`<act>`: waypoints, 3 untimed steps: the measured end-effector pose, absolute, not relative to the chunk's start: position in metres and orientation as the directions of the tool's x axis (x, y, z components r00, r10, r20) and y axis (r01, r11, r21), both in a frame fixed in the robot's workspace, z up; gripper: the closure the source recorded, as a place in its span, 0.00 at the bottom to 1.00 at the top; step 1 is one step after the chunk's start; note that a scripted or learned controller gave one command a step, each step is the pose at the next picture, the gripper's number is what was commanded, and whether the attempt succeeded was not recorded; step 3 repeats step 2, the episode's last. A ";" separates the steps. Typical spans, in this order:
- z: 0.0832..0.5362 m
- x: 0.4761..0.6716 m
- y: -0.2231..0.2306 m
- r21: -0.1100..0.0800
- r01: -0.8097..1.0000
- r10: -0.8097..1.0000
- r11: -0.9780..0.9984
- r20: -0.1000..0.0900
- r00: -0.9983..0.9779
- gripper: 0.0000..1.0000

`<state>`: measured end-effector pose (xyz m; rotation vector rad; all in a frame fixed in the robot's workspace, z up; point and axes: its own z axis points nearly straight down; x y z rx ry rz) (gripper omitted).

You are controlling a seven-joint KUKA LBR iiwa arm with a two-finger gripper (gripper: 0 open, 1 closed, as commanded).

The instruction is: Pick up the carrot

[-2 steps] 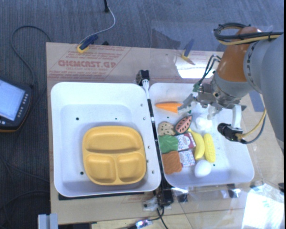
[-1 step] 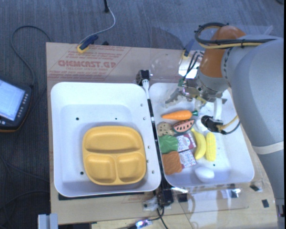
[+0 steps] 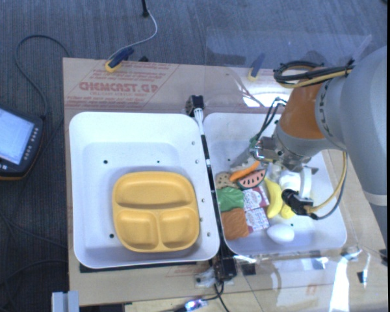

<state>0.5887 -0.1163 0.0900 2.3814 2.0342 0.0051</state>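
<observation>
The carrot is a small orange piece with a green tip. It lies slantwise near the left wall of the right bin, among other toy foods. My gripper reaches down into this bin from the right. It sits just above and to the right of the carrot, very close to its upper end. The grey wrist with its orange band covers the bin's back right part. Whether the carrot is in the gripper's hold is unclear.
Around the carrot lie a watermelon slice, a banana, a green piece, a brown piece and a white egg. The left bin holds a yellow divided tray. A black cable loops at the wrist.
</observation>
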 end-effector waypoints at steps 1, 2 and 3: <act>0.101 0.590 -0.118 0.014 0.988 0.988 -0.155 -0.008 0.155 1.00; 0.211 0.651 -0.093 -0.022 0.995 0.996 0.093 -0.001 -0.093 1.00; 0.211 0.651 -0.093 -0.022 0.995 0.996 0.093 -0.001 -0.093 1.00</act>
